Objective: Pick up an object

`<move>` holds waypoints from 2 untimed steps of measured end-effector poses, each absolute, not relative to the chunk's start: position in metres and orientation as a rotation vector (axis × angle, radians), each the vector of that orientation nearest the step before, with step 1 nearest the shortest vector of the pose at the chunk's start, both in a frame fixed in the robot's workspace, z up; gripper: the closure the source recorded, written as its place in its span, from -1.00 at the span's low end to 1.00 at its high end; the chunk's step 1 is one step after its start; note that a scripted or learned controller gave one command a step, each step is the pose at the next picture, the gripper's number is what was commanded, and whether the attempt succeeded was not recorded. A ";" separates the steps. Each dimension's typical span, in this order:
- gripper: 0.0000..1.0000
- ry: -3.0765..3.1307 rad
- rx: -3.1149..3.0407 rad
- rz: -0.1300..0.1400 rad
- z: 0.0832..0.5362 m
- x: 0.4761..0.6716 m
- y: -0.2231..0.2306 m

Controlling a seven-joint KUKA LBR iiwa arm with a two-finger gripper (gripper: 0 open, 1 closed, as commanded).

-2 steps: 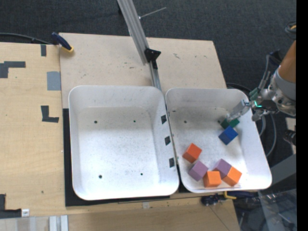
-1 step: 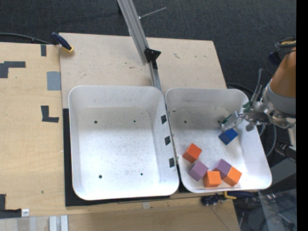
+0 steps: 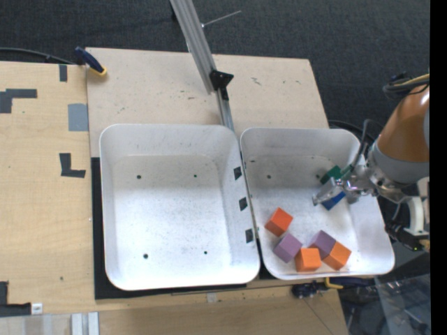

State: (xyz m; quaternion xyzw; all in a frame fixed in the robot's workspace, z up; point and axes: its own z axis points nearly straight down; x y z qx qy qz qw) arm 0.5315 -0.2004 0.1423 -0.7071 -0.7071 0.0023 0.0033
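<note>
The gripper (image 3: 334, 187) hangs over the right bin (image 3: 293, 142); whether its jaws are spread or pressed together cannot be told. Below it lie 3 orange cubes (image 3: 279, 221) and 2 purple cubes (image 3: 287, 246), clustered near the bin's front. The left bin (image 3: 112, 145) sits alongside.

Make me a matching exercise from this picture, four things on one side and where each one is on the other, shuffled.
Things:
1. gripper
2. lone orange cube
3. left bin
4. clamp

Places:
A. on the bench's far left corner
B. beside the bin with the cubes
C. apart from the cube cluster, nearer the divider
D. over the right bin, above the cubes

Pairs: 1-D, 2-C, 3-B, 4-A
</note>
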 end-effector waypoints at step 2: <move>1.00 -2.222 -2.217 0.002 0.101 0.531 -0.199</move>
